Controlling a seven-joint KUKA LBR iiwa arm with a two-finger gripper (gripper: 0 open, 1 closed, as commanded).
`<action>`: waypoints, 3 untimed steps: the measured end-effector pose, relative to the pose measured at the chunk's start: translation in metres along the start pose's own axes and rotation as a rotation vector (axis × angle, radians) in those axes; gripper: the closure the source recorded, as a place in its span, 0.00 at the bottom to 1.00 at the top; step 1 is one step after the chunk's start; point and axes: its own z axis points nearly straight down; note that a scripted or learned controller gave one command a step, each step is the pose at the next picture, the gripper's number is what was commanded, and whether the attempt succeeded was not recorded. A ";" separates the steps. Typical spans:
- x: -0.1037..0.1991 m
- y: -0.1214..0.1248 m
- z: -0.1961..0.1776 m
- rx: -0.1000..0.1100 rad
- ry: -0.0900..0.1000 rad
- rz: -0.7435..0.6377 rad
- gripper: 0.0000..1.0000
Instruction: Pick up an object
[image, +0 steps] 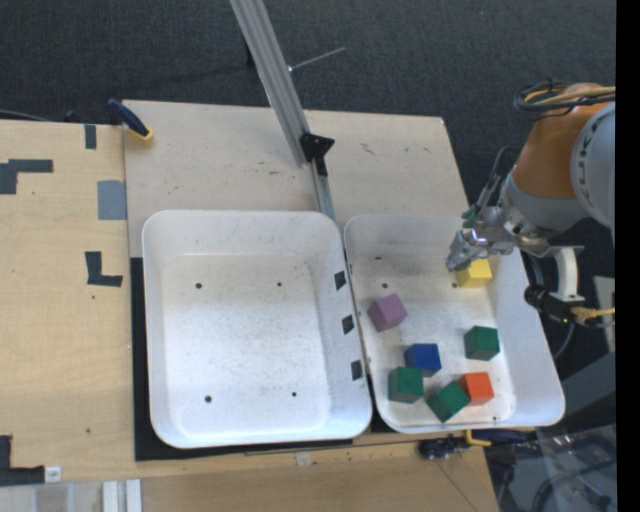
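**A:** Seven blocks lie in the right bin (520, 400), by my count. The left bin (170, 330) has no blocks in it. So has anything been picked up?

**B:** Nothing I can confirm. The gripper (468, 252) is low over the upper part of the right bin, directly at the yellow block (476, 271). The block pokes out just below and to the right of the wrist hardware, touching it or very nearly so.

**A:** Is the pincer clamped on it?

**B:** I cannot tell. The metal at the tip is a small blur from this slant, and whether the block is gripped or only lying underneath is hidden. I also cannot say whether the block rests on the bin floor or is raised.

**A:** And the other pieces?

**B:** Well apart from the arm. The purple block (387, 311) sits mid-bin toward the left wall. The blue block (423, 357) is below it, with a green block (405, 384) just beside that. Another green block (448, 400) touches the orange block (479, 386) near the bottom edge, and a third green block (482, 342) sits toward the right wall.

**A:** So how far along is it?

**B:** My judgement: the approach to the yellow block is done. Securing it and lifting it free remain.
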 end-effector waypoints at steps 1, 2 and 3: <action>-0.008 0.005 -0.049 -0.001 -0.001 -0.001 1.00; -0.008 0.006 -0.081 0.001 0.001 -0.001 1.00; 0.036 -0.002 -0.084 0.004 0.002 -0.004 1.00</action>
